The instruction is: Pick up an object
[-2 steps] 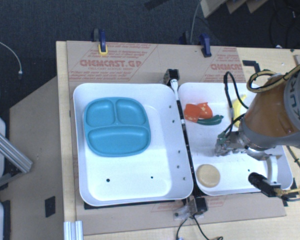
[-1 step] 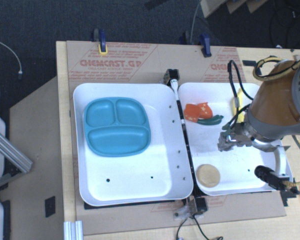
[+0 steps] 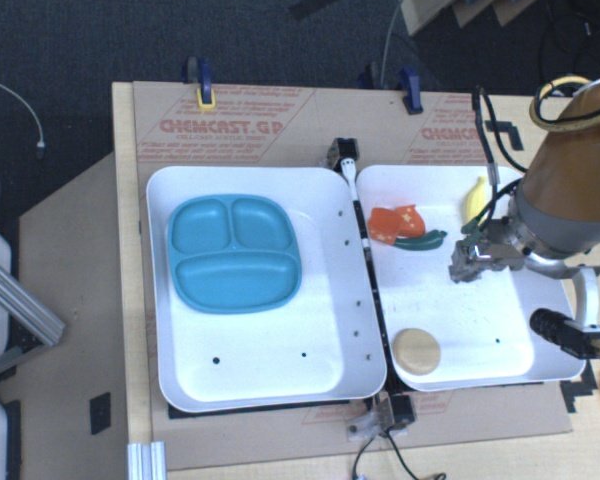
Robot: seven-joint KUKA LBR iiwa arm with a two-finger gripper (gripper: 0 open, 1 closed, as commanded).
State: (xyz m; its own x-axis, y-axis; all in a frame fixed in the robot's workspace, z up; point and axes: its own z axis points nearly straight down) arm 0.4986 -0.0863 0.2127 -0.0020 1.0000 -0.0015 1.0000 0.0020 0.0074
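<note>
While the arm hangs over the right bin [image 3: 540, 368]:
gripper [image 3: 467, 265]: mid-right of frame, can't tell its grip
pepper [image 3: 398, 223]: just left of gripper, slightly higher
banana [image 3: 475, 199]: just above gripper

right bin [image 3: 540, 363] has a red-orange pepper [image 3: 394, 222] with a green stem lying flat up top, a yellow banana [image 3: 476, 198] near the back rim, and a round tan disc [image 3: 417, 350] sitting by the front edge
</note>
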